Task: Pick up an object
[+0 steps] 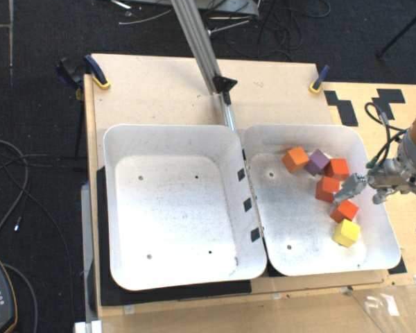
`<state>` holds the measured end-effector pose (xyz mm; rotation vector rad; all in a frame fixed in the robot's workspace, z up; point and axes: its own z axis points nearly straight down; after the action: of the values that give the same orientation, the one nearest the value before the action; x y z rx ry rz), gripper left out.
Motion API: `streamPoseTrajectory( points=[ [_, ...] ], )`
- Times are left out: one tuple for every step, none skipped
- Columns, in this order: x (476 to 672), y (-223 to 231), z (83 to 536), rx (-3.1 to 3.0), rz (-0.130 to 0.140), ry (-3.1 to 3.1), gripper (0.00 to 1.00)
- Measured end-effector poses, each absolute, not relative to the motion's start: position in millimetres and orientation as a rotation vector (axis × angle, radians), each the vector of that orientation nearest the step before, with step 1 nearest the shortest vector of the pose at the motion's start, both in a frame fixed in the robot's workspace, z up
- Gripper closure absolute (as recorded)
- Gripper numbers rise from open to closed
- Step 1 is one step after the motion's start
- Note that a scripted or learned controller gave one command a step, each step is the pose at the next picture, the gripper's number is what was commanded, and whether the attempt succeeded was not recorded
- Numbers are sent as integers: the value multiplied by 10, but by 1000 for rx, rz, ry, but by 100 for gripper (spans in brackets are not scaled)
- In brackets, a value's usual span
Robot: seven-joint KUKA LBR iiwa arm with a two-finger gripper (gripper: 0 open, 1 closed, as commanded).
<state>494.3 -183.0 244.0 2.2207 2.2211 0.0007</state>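
Note:
Several small cubes lie in the right bin (284, 248): an orange cube (296, 159), a purple cube (319, 160), a red cube (338, 168), another red cube (326, 188), a red-orange cube (344, 210) and a yellow cube (347, 233). My gripper (366, 191) reaches in from the right edge, over the bin's right side. It hangs just right of the lower red cube and just above the red-orange cube. It is open, with nothing between its fingers.
The left bin (125, 186) sits beside the right one, their rims meeting near the middle. A slanted metal pole (197, 40) rises from the bench behind the bins. Clamps sit at the bench's back corners.

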Motion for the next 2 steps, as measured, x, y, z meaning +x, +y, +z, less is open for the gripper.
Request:
streamPoseTrajectory(
  points=[
    [5249, -2049, 1240, 2199, 16, 2202, 0],
    [5162, -2066, 1172, 2188, 20, 2199, 0]
  ],
)
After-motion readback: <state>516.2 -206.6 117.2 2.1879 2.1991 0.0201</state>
